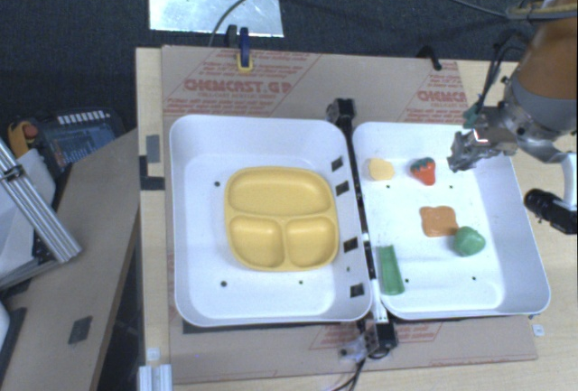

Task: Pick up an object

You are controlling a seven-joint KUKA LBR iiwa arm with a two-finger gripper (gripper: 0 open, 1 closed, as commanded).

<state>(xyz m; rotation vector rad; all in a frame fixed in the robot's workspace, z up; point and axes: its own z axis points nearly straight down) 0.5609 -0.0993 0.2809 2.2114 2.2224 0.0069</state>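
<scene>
Nearest, a green stick (pixel 389 269) lies at the right bin's (pixel 515 236) near-left edge. Farther back sit a green lump (pixel 469 241), orange slab (pixel 438 220), red piece (pixel 423 170) and yellow piece (pixel 381 169). Gripper (pixel 464 152) hovers right of the red piece; state indeterminate. Left bin (pixel 194 200) holds a yellow tray (pixel 280 218).

Glossy yellow plastic tray (pixel 275 216), smooth white bins (pixel 203 154)

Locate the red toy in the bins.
The red toy lies in the right bin, upper part, between the pale yellow piece and the tool.
</scene>
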